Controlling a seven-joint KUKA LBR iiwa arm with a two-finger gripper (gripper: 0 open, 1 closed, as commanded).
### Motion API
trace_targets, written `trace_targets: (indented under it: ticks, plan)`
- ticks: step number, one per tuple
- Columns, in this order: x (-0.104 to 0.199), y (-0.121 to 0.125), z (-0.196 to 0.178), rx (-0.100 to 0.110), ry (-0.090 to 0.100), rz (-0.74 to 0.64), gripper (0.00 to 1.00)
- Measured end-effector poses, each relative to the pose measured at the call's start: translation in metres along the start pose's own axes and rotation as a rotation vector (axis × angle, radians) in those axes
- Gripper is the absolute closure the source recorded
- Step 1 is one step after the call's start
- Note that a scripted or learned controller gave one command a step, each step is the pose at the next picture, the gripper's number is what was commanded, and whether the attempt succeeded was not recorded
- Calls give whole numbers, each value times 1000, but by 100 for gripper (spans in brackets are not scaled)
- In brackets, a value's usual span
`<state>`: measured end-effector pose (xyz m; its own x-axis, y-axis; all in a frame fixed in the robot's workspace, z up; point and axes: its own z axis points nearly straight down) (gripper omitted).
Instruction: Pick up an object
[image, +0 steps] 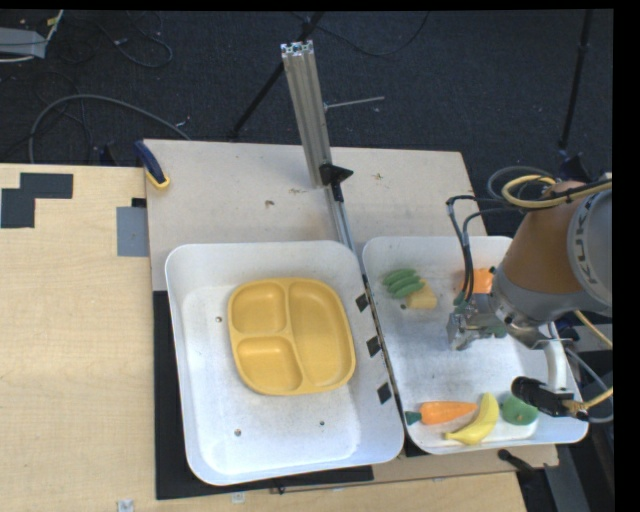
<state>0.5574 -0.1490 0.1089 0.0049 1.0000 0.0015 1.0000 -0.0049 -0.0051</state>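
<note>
1. Lower right of frame, along the right bin's (392, 300) near rim: carrot (446, 411), banana (477, 421) and a green piece (518, 409) in a row, carrot's long axis lying left-right.
2. Mid right: gripper (470, 331) low over bare bin floor, nothing visible between its tips; how far open, cannot tell.
3. Up-left of gripper: green toy (404, 281) touching a yellow block (424, 298), probably the nearest pick.
4. Left bin: yellow divided plate (291, 335).

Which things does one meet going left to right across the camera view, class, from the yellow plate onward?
Yellow divided plate → green toy → carrot → banana → gripper's arm.
</note>
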Motion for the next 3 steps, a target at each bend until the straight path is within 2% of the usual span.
trace_targets:
  ticks: [1,2,3]
  plan:
    - [-6,6,-46,-6,-2,-4,100]
    - [-2,6,-108,-8,-2,-7,100]
    - [-3,6,-134,-6,-2,-6,100]
